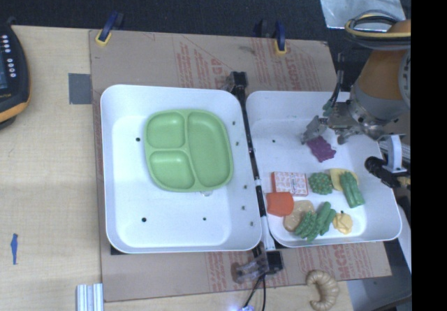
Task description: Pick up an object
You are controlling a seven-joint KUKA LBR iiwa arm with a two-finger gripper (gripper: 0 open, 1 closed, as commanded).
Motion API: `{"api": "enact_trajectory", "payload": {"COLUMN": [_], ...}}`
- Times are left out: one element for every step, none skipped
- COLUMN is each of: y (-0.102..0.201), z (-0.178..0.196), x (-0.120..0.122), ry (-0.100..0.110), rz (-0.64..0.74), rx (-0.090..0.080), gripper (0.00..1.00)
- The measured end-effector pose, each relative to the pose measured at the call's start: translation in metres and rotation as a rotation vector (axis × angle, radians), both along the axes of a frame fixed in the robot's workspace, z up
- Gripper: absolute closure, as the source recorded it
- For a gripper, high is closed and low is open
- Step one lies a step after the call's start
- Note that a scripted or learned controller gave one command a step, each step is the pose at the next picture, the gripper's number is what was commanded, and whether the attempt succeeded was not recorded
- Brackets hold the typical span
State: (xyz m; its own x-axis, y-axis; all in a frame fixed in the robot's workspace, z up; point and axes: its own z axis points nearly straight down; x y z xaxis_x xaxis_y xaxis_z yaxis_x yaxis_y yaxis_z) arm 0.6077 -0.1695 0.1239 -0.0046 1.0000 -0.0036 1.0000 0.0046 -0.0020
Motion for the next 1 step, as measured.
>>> {"api": "enact_trajectory", "payload": {"y": [-0.0324], "z": [-0.0338], "x": [-0.0101], "ry": [0.005], "rz": [-0.004], "rx": [0.003], "gripper": [0.00]}}
